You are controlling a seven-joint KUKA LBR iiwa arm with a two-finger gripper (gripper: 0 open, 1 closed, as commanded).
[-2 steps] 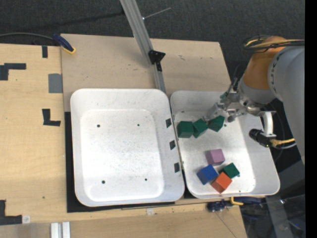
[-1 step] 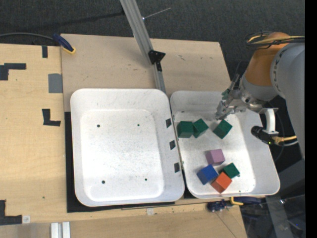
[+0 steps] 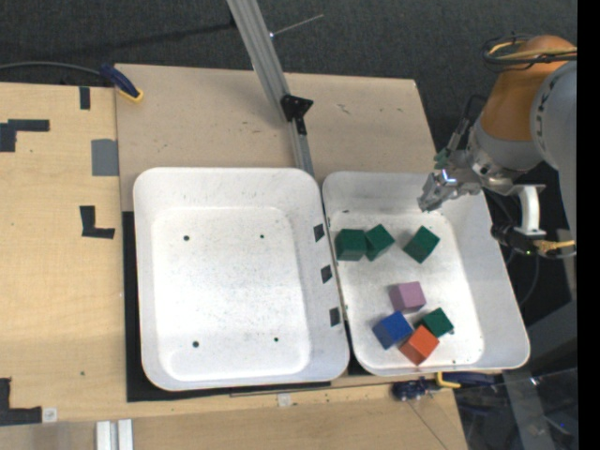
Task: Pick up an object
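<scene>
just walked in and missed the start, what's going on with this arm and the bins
A grey KUKA arm reaches in from the right, with its gripper over the upper edge of the right bin. It holds nothing that can be seen. The blocks lie in that bin: three green blocks in a loose row, and nearer the front a purple block, a blue block, a small green block and an orange block. The left bin sits beside it.

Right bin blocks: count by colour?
Small cubes, all in the right white bin:
Green cubes: 4
Purple cube: 1
Blue cube: 1
Orange-red cube: 1
Total: 7
</scene>
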